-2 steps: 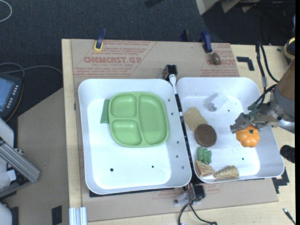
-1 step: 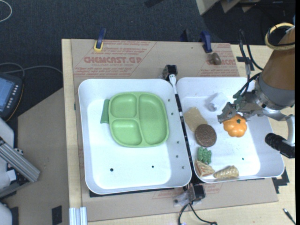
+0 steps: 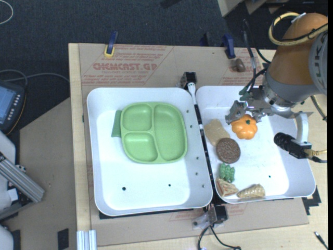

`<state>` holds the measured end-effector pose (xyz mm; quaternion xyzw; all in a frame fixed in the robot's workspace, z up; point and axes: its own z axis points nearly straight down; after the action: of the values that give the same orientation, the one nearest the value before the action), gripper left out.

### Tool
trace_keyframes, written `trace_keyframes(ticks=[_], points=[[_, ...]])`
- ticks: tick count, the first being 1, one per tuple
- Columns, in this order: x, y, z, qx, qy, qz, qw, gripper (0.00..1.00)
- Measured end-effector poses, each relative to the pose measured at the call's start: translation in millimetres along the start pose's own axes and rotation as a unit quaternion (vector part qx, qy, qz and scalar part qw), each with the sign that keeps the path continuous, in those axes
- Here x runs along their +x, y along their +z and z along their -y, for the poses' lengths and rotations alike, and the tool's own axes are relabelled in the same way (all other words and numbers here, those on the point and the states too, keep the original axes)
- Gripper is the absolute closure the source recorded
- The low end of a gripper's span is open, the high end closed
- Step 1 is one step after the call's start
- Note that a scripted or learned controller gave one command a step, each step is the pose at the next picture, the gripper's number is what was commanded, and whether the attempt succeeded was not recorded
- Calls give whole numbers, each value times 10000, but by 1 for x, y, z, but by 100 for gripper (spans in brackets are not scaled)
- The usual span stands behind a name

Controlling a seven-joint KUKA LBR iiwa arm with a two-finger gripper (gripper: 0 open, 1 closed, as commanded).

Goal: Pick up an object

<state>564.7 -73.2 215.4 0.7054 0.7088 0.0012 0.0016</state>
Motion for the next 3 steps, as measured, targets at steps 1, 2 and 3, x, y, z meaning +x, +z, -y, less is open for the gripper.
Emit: trace_keyframes(ticks=[1,2,3], points=[[27,-16,-41,-12,3,-1,10000,100],[42,-19,-61,-3,11,-1,10000,100],[41,2,-61,43,22,-3,10000,100]])
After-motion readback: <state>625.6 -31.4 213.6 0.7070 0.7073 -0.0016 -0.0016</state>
